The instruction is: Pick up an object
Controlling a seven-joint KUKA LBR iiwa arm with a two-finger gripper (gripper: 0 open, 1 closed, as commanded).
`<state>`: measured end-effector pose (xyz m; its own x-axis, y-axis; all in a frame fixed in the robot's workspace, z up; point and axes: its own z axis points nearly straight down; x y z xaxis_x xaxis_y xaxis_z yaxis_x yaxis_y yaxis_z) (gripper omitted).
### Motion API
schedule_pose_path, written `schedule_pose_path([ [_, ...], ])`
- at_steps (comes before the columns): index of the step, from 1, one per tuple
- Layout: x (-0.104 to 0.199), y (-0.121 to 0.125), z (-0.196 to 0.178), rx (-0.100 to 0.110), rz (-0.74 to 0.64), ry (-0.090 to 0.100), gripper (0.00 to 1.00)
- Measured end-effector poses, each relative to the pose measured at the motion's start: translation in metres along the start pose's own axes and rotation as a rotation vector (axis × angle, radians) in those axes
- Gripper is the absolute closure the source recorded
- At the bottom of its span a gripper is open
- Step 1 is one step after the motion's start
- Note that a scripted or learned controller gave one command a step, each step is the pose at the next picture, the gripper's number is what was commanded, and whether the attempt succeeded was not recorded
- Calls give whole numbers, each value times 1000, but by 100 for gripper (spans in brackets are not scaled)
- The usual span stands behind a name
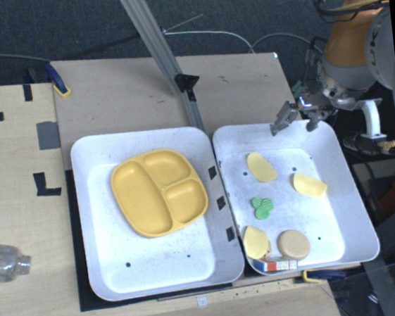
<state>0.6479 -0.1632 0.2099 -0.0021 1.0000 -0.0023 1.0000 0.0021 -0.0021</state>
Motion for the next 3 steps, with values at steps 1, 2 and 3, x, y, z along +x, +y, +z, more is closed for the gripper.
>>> schedule_pose_path([
  [1,93,-8,23,1,-6,4,0],
  [2,175,-68,22,2,-5,5,0],
  [3,171,-67,12,1,-2,4,100],
])
